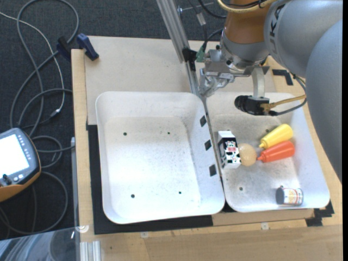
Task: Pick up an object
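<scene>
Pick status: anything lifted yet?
Nothing looks done: the white box, beige ball, yellow bottle, orange bottle and small can all lie in the right bin. In hand: the gripper hangs over that bin's far left corner, apart from them. Left: reach one, grip, lift.

A printed white box (229, 149), beige ball (248, 155), yellow plastic bottle (275, 136) and orange plastic bottle (276, 152) lay clustered in the right bin (253, 185); a small jar (289, 196) lay apart.

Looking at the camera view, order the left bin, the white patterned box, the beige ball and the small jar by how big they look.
1. left bin
2. white patterned box
3. small jar and beige ball: too alike to rank.
</scene>
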Controlling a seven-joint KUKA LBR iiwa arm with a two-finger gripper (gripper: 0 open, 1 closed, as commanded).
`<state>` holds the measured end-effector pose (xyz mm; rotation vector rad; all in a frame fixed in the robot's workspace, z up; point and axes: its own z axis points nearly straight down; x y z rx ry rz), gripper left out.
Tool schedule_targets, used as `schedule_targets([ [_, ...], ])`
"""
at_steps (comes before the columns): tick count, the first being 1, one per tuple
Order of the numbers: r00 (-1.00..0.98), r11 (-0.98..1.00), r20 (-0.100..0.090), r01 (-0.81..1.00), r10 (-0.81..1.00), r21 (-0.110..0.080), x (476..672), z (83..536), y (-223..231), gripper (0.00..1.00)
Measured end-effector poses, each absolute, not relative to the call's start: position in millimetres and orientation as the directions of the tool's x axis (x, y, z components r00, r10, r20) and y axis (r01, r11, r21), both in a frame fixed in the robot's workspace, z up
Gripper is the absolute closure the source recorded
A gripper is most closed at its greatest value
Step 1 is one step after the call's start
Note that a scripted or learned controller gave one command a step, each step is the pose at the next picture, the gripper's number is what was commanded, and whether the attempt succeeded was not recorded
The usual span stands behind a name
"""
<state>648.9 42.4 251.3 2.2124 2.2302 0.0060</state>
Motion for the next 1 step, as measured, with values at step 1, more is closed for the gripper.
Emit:
schedule_targets([
  [1, -0.006, 0.006, 0.002, 1.0, 1.0, -0.003, 646.7, 239.6, 86.9, 1.0],
])
